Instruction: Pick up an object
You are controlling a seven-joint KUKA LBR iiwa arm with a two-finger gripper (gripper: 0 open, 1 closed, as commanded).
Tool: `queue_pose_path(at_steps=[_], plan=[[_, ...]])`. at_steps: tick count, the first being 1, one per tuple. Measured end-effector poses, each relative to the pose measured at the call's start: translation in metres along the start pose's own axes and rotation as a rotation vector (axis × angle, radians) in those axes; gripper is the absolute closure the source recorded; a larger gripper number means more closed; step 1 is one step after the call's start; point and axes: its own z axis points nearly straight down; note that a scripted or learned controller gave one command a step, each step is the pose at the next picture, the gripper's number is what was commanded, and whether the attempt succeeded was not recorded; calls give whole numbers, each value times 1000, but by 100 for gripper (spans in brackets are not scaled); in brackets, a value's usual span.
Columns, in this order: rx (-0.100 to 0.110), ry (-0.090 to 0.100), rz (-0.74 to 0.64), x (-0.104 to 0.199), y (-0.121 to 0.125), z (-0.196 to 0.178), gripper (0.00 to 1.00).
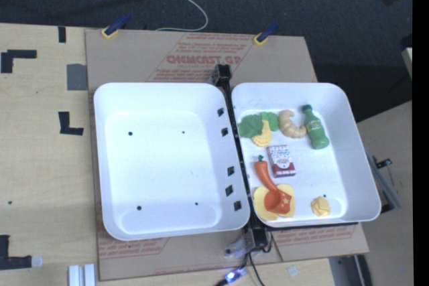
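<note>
All the candidates for picking lie in the right-hand shallow white plastic bin (348, 144), crowded toward its left and middle, while the left-hand shallow white plastic bin (114, 144) offers nothing to grasp. The main risk I judge is crowding: the green leafy toy vegetable (253, 124) touches the small yellow piece (263, 138) below it, and the curled beige toy croissant-like piece (291, 123) lies just beside the small green plastic bottle (315, 126), so a descent there could catch two things or push one aside. The orange-red toy pepper (271, 189) rests on the flat yellow toy (271, 203), close to the bin's left wall, which could block a finger. The little red-and-white carton (281, 160) and the lone yellow lump (321, 206) stand more apart and look safer. The claw's state I cannot tell.
</note>
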Motion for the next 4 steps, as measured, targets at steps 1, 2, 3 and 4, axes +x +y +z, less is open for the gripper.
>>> queue_pose_path(at_steps=[1, 2, 3, 4], plan=[[-1, -1, 0, 0, 1, -10, 100], [-3, -2, -1, 1, 2, -20, 100], [-2, -2, -1, 1, 1, -20, 0], [21, 15, 6, -3, -13, 250, 0]])
